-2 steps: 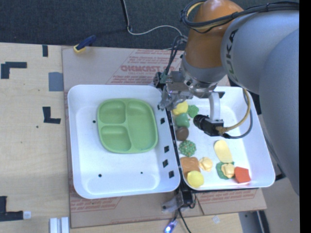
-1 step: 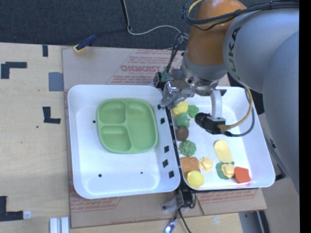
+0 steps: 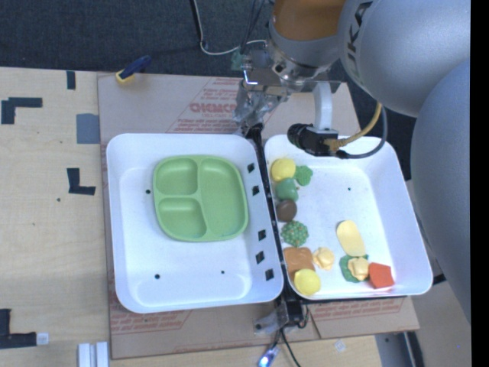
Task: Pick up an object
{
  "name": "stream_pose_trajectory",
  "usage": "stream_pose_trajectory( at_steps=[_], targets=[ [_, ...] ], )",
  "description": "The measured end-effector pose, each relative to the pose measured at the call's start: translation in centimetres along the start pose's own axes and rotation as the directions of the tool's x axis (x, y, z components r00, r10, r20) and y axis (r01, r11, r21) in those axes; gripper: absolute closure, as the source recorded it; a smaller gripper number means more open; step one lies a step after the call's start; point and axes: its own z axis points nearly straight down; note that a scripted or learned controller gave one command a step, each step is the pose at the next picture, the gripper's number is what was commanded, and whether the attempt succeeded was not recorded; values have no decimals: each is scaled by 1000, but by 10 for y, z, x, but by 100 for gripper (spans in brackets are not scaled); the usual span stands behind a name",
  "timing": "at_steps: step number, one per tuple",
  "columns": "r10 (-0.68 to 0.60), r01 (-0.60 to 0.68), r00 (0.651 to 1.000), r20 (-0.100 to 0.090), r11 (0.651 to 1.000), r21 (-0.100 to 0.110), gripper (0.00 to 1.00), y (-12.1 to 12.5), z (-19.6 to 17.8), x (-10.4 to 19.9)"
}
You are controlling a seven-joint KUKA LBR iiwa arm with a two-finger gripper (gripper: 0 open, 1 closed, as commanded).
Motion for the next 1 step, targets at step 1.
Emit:
stream_pose_trajectory(
  at_steps=[1],
  targets=[
    [11, -11, 1000, 6, 1000, 23, 100, -36, 137, -53]
  ],
)
